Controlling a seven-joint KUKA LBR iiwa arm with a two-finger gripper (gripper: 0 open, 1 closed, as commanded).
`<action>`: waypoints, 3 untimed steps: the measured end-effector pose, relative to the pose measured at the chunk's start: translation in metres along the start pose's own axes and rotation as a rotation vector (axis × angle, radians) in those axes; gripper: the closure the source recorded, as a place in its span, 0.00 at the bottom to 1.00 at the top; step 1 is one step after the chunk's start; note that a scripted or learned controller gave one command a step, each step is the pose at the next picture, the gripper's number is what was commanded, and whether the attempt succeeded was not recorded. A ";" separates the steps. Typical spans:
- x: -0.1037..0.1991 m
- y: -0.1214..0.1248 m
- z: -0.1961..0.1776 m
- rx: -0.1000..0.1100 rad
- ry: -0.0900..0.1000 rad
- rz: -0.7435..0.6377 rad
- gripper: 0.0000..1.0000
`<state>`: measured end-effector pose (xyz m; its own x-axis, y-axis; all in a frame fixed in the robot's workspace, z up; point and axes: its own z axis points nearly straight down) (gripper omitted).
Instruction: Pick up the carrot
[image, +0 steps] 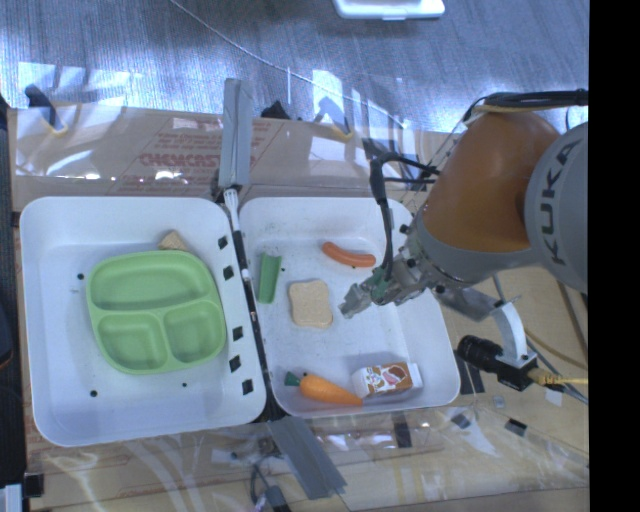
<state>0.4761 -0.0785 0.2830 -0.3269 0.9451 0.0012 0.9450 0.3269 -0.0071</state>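
The carrot (322, 389), orange with a green stub at its left end, lies near the front edge of the right bin (430, 330). My gripper (362, 297) hangs above the middle of that bin, to the right of a slice of bread (311, 303) and well behind the carrot. Nothing shows between its fingers.
In the right bin also lie a red sausage (349, 256) at the back, a green stick (268, 277) by the left wall, and a small carton (387, 379) touching the carrot's right end. The left bin (50, 300) holds a green divided plate (155, 309) and a tan piece (173, 240).
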 end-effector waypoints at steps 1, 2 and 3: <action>0.022 0.009 0.027 -0.004 0.001 0.224 1.00; -0.005 -0.001 -0.016 -0.005 0.001 0.719 1.00; 0.054 0.061 0.095 0.005 0.002 0.587 1.00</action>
<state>0.5155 -0.0072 0.1881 0.2514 0.9679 -0.0030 0.9678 -0.2514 -0.0121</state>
